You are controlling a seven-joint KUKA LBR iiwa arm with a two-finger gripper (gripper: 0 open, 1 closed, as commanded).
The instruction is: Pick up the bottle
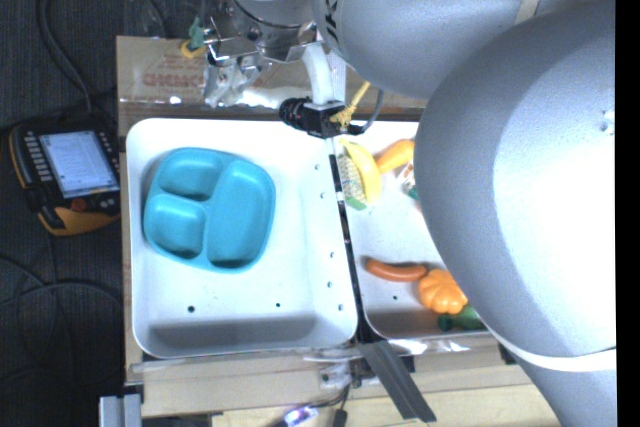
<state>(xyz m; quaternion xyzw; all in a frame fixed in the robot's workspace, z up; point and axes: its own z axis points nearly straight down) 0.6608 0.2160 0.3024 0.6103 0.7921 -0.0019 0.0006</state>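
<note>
Camera view: the gripper hangs beyond the blue divided plastic plate (open or closed, I cannot tell). Where the bottle lies is unclear, so it may grasp nothing.

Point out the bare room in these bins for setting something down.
Left bin: bare floor along the near wall below the blue plate, plus a strip between plate and the shared wall. Right bin: crowded with a yellow toy, sausage and pumpkin; the arm hides the rest.
</note>
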